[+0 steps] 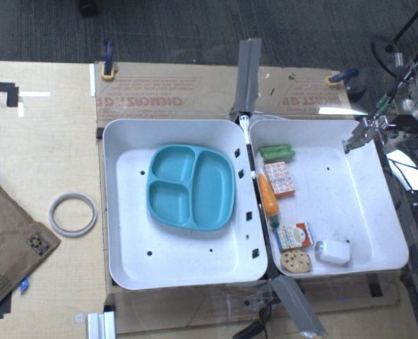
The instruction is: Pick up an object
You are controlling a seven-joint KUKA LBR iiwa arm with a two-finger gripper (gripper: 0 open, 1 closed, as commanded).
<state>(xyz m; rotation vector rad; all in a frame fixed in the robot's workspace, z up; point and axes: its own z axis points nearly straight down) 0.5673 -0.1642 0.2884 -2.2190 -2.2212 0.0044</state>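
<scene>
The arm [407, 111] reaches in at the far right edge of the right bin [378, 210], well apart from the carrot [268, 195]. I cannot tell how its jaws stand.

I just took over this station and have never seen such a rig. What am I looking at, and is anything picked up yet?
One fixed camera looks down at a slant on two white bins. The left bin holds a teal divided plate. The right bin holds toy food along its left side: a green pickle, a red carton, a carrot, a small box, a cookie, plus a white block. The robot's gripper sits over the right bin's top right corner, holding nothing visible. A tape roll lies on the bench.
</scene>
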